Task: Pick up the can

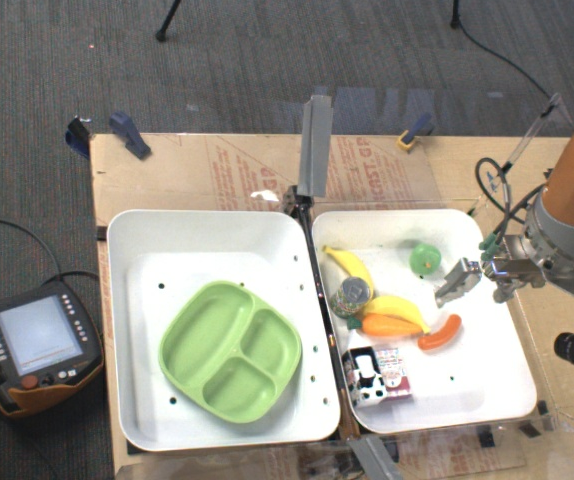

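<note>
The can (353,295) stands in the right bin (467,388) near its left wall, its silvery top facing up. It sits between a banana (351,264) behind it and a yellow and orange toy vegetable (393,316) to its right. My gripper (458,282) hangs over the right half of the same bin, well to the right of the can and apart from it. It is just above a red-orange sausage-shaped toy (440,333). Nothing shows in the gripper.
A green round toy (426,259) lies at the back of the right bin, close to the gripper. A small printed carton (379,376) lies near the bin's front left. The left bin (137,258) holds a green divided plate (231,351). A teach pendant (33,353) rests on the floor at the left.
</note>
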`<action>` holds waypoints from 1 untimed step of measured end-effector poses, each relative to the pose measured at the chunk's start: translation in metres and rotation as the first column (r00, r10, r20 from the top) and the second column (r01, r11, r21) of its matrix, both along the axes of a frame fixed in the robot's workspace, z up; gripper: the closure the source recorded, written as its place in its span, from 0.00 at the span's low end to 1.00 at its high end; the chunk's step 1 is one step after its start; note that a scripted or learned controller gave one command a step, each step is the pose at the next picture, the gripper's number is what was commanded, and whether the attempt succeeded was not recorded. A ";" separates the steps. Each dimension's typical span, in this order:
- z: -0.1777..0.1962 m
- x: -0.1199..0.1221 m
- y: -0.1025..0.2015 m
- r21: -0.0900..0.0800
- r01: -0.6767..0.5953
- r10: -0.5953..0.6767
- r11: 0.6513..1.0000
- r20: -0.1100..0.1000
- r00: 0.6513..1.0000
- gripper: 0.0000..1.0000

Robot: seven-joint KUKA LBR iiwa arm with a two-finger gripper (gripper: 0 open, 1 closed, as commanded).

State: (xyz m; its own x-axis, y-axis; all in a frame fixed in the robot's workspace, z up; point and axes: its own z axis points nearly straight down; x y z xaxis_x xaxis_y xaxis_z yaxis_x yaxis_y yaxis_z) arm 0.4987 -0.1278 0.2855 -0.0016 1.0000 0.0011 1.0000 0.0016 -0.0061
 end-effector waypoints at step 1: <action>-0.173 -0.024 0.017 -0.001 0.375 -0.375 0.927 -0.002 0.927 0.00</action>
